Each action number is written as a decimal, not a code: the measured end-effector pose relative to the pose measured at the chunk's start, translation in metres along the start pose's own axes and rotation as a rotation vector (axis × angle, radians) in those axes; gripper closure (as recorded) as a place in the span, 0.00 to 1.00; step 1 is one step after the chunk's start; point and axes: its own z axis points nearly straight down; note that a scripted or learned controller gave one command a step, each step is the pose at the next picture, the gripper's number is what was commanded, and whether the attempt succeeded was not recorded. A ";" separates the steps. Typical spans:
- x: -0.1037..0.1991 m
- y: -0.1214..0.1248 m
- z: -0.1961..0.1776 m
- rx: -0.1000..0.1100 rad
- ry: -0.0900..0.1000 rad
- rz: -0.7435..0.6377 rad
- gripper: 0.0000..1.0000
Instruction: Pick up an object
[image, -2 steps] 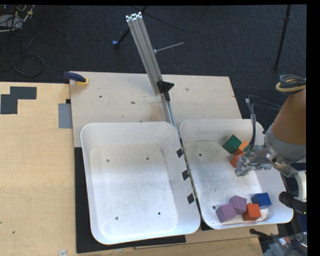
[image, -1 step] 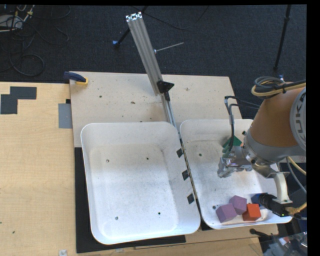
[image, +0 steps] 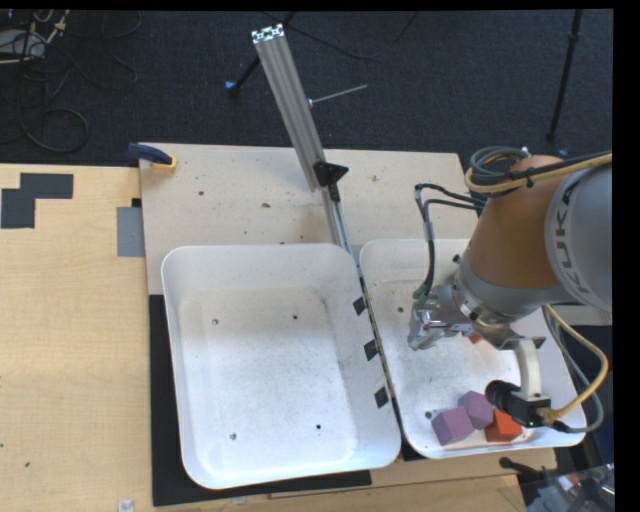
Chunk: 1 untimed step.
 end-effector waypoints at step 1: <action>0.044 0.008 -0.014 -0.001 -0.001 0.000 1.00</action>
